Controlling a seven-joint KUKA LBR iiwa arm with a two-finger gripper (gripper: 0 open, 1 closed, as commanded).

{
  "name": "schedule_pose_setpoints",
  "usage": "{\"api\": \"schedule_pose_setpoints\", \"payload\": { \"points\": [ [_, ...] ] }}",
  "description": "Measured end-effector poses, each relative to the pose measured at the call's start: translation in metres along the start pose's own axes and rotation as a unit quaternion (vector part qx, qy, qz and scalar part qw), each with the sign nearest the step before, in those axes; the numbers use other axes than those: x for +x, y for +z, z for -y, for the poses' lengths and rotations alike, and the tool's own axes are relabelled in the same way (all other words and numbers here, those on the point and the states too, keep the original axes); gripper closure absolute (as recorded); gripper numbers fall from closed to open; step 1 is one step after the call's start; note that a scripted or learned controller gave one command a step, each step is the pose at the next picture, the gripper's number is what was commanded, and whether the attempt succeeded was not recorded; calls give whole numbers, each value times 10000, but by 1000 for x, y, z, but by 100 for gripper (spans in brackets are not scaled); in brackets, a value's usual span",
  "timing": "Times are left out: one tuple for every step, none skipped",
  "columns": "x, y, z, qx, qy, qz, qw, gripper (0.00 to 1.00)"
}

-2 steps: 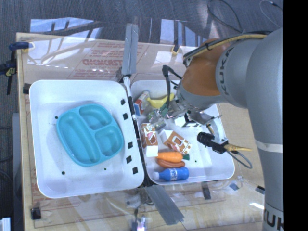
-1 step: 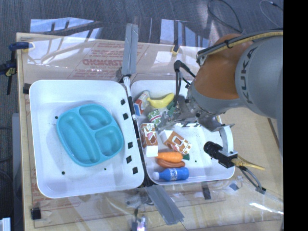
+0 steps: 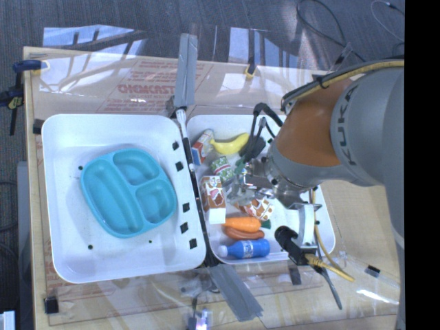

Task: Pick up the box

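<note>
Reaching down into the right bin (image 3: 328,234), wrist low over the clutter.

I am leaning in from the right, my grey arm (image 3: 368,126) and its orange band (image 3: 309,133) bending over the right bin, and my gripper (image 3: 253,182) is hanging among the packets near the bin's middle; I cannot tell whether it is open or closed, since the wrist and clutter are hiding it. The box (image 3: 212,191), a small red and white carton, is lying flat just left of my gripper, near the bin's left wall. Around it are sitting a banana (image 3: 231,144) toward the far end, and a carrot (image 3: 243,224) and a blue bottle (image 3: 245,249) at the near end. The left bin (image 3: 62,143) is holding a blue divided tray (image 3: 128,191).
</note>
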State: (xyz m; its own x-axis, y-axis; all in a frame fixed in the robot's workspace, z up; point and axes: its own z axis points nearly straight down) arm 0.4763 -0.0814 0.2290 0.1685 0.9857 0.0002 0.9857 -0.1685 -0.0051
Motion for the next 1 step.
{"api": "schedule_pose_setpoints", "payload": {
  "points": [
    [-4, -24, -1, -5, 1832, -1, 9831, 100]
  ]
}}
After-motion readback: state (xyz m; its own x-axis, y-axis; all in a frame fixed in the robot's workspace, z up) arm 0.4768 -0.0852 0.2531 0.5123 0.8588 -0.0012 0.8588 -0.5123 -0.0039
